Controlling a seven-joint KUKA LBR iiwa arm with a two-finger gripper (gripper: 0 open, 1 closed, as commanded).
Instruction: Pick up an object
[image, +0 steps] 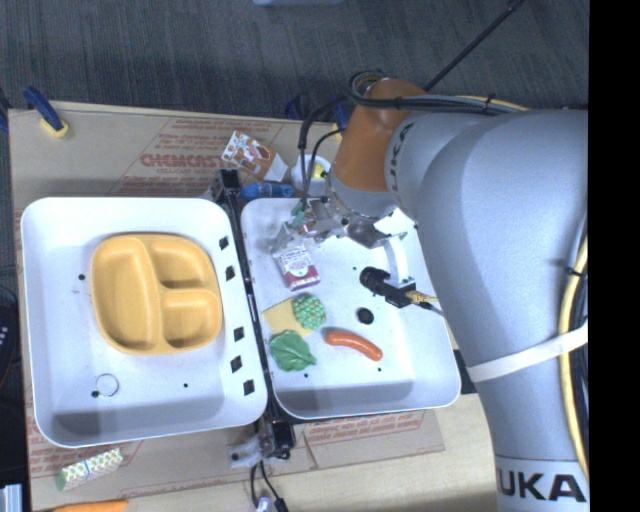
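Note:
My gripper (298, 228) is down in the back left corner of the right bin (432, 375), right above a red and white packet (297, 266) and touching or nearly touching its top edge. In front of the packet lie a green bumpy ball (309, 311) on a yellow slice (279, 317), a green leaf (291, 351) and an orange-red sausage (353, 343). I see nothing lifted off the bin floor.
The left bin (40, 300) holds a yellow divided tray (155, 292) and a small clear ring (107, 384). A snack packet (245, 152) and a blue item (268, 189) lie on the cardboard behind the bins. The arm covers the right bin's back right corner.

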